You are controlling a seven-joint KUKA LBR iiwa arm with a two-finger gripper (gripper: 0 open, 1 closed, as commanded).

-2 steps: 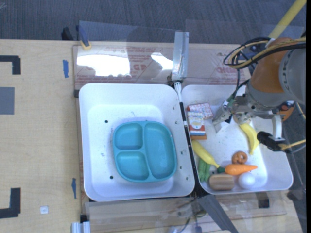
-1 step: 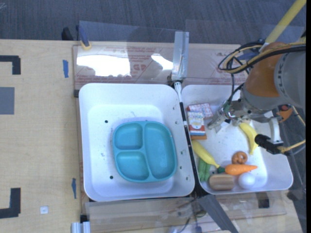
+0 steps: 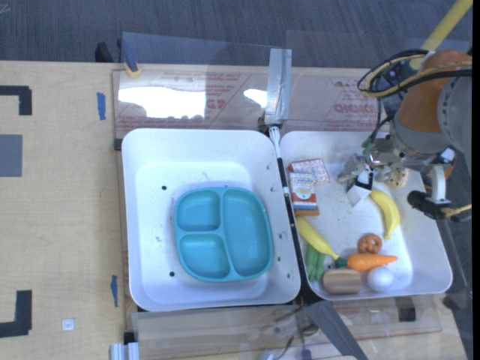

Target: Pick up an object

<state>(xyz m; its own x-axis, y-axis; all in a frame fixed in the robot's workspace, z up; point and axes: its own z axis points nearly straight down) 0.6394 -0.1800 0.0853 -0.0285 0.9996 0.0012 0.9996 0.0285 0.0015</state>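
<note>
Curved yellow banana (image 3: 386,211) lying flat in right bin (image 3: 431,280), gripper (image 3: 361,172) just above-left, finger state unclear, bare floor between.

You've got two white bins (image 3: 142,201) that look like smooth, slightly glossy plastic. The teal divided tray (image 3: 223,233) reads as matt plastic. The bench top (image 3: 60,223) looks like pale, matt wood. That clear screen (image 3: 202,88) behind the bins is shiny and catches glare. The bananas (image 3: 388,210) look like smooth plastic, and the little carton (image 3: 303,190) seems to be printed card.
</note>
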